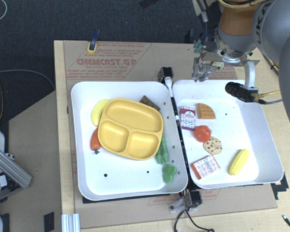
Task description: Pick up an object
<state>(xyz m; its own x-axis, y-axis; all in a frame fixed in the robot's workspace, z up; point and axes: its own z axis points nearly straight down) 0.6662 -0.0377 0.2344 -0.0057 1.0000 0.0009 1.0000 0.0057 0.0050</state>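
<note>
Gripper (201, 74) hovers over the right bin's (261, 129) far rim, fingers slightly apart, gripping nothing. In that bin: one yellow corn cob (239, 161), ridged plastic, near the front right, long axis running from near-left to far-right. Beside it, two flat red-and-white packets (187, 117), one round red tomato (202, 133), one speckled cookie (212, 145), one tan toast wedge (205, 111). Left bin (82, 144) carries one smooth yellow three-compartment tray (130, 128), with green leafy pieces (165, 163) at its right edge and one orange-red pepper (94, 141) at its left.
</note>
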